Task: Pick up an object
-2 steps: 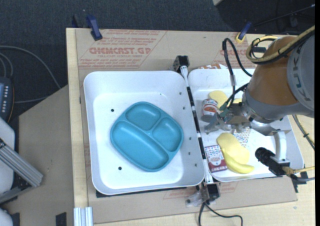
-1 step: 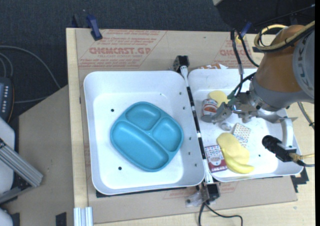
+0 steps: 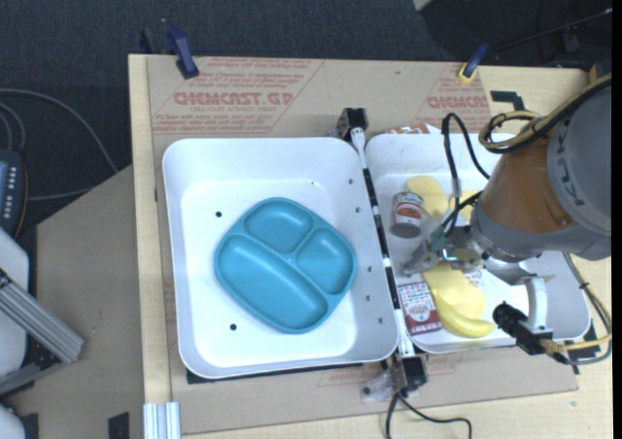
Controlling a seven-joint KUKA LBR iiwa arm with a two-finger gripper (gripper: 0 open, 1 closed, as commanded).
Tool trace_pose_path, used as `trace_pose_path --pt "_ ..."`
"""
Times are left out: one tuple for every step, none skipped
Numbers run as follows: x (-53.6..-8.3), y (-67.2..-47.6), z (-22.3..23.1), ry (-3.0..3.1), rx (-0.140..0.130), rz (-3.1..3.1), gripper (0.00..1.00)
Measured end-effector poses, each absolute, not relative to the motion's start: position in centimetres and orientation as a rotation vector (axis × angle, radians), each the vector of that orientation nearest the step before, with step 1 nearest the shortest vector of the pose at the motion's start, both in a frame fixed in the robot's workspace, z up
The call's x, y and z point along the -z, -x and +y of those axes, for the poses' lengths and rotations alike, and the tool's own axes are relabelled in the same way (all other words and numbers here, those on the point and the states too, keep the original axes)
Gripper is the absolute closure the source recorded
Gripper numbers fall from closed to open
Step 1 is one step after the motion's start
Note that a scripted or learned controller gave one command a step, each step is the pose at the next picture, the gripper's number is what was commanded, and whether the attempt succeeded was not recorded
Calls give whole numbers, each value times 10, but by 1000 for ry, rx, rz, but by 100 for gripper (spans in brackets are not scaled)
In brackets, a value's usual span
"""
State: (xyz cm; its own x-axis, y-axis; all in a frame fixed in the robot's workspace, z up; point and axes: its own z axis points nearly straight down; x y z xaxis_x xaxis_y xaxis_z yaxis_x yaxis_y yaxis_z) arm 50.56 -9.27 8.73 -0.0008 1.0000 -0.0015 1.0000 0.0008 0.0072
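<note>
Two white bins sat side by side on the counter (image 3: 243,87). A blue divided plate (image 3: 283,263) lay in the left bin (image 3: 185,233). The right bin (image 3: 389,151) held a small can (image 3: 408,214), yellow banana-like pieces (image 3: 457,299) and a red-labelled packet (image 3: 418,307), crowded around the arm's end effector (image 3: 442,254).

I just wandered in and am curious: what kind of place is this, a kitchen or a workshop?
Most likely a robotics lab or test bench, not a kitchen. A grey and orange robot arm reaches over two white bins, the board beneath is clamped down, and cables trail across the floor.
</note>
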Motion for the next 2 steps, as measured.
trace_pose_path --pt "-88 -483 -95 -2211 -11 2212 0" --pt "-99 -484 -97 -2210 -10 2205 100"
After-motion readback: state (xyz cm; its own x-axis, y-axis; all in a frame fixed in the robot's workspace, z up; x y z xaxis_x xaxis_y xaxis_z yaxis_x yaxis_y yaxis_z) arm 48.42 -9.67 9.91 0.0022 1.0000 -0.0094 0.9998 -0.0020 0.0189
